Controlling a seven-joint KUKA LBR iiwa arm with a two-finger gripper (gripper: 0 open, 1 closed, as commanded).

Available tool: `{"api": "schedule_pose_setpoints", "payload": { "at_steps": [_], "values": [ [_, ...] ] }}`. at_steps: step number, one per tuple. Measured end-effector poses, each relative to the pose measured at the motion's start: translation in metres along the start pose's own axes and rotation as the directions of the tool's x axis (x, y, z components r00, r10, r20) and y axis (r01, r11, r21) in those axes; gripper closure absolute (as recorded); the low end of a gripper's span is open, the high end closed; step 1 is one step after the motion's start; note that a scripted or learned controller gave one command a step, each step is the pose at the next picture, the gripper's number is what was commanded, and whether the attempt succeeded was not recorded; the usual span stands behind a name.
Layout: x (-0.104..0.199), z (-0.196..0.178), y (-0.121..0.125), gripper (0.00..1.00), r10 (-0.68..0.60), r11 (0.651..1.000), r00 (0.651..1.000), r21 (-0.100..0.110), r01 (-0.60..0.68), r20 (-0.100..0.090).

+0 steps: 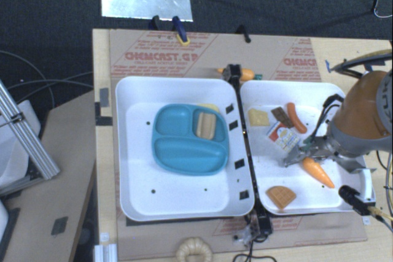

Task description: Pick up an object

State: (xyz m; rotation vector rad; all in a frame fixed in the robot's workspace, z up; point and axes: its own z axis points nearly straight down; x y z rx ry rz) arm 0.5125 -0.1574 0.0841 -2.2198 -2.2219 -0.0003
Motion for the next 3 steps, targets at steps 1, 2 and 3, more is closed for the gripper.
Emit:
{"api": "schedule_pose_setpoints", "payload": {
  "at_steps": [1, 2, 3],
  "values": [
    [0.0, -0.011, 0.001, 1.0, 0.0, 1.0, 1.0, -0.003, 0.0, 0.001],
    [-0.003, -0.054, 0.003, 1.0, -0.002, 1.0, 1.0, -0.006, 0.002, 0.002],
    [-0.014, -0.104, 0.005, 1.0, -0.002, 1.0, 1.0, -0.006, 0.002, 0.003]
  ]
}}
